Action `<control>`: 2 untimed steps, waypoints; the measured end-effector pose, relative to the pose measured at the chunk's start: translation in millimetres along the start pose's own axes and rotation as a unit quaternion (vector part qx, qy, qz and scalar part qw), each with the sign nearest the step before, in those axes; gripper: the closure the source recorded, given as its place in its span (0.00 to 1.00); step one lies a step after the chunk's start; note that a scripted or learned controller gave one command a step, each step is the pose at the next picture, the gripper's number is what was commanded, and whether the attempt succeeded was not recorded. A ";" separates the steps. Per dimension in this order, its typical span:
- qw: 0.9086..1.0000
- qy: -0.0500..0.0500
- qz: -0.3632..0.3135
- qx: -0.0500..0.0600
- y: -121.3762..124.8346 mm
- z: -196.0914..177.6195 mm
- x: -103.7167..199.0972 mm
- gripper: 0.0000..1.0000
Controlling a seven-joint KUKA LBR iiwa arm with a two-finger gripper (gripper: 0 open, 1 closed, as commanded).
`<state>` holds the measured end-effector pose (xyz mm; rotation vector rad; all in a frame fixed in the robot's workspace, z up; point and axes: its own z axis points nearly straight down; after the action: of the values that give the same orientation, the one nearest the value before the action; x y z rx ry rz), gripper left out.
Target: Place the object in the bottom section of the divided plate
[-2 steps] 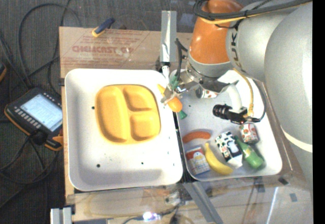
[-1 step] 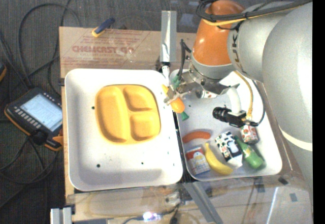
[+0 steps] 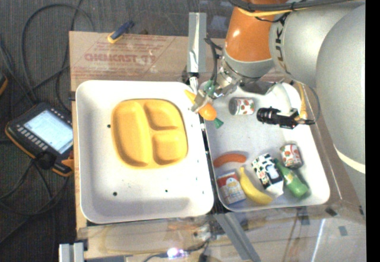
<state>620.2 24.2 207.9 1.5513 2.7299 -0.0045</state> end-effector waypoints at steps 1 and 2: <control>0.989 0.001 -0.149 0.000 -12.8 16.0 17.0 1.00; 0.985 0.001 -0.175 -0.001 36.5 6.9 48.4 1.00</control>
<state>626.8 84.5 200.8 1.0493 2.9608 -0.0001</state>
